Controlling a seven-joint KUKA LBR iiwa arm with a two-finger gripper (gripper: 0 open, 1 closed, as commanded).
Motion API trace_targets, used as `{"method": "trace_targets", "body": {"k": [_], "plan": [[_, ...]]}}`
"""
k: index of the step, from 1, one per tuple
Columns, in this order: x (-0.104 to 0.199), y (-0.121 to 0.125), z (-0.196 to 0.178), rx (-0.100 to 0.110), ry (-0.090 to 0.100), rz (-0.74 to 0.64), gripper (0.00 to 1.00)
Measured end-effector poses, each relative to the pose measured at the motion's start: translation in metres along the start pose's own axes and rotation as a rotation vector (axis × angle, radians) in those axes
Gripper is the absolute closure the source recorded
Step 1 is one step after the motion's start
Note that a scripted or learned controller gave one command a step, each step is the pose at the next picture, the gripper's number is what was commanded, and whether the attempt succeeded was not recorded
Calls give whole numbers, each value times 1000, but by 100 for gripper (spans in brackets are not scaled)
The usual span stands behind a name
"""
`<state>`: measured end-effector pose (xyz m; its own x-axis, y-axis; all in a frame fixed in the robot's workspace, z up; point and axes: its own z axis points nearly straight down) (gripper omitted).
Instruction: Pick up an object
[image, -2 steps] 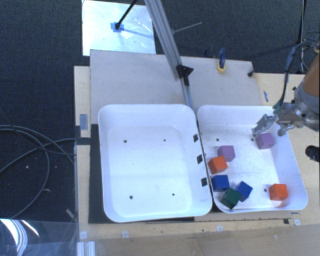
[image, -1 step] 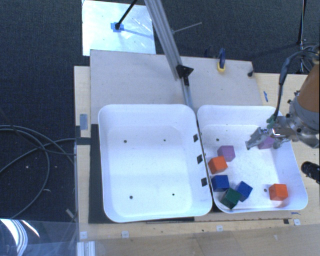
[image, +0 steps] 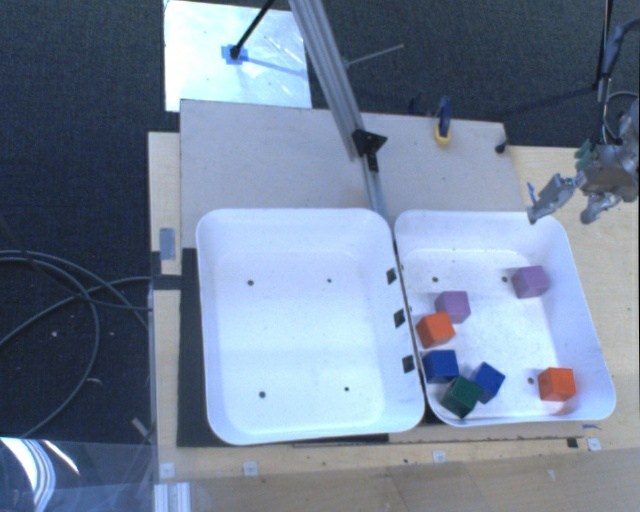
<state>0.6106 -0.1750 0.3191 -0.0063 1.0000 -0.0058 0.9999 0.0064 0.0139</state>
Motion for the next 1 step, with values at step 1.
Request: {"method": "trace_targets", "body": {"k": [1], "plan": [[24, 21, 108, 18, 7, 0, 0]]}}
